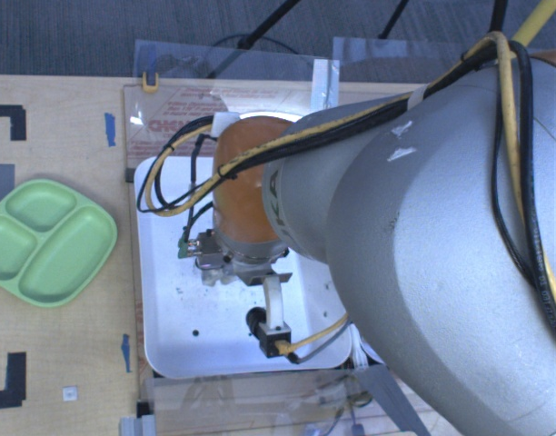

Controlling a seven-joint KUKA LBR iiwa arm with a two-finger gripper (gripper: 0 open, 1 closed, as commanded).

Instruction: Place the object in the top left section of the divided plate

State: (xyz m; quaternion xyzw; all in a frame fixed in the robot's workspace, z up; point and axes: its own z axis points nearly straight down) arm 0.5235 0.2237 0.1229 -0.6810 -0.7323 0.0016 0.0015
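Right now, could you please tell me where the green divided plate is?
The green three-section plate lies on the wooden bench at the view's left, beside the white bin and its left wall.

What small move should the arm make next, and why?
Probably lift the wrist straight up a little. It hangs over the bin and hides what lies under it, and the plate waits outside the bin, to the left.

The arm (423, 243) (cropped at the right edge) hides much of the white bin (169, 325).
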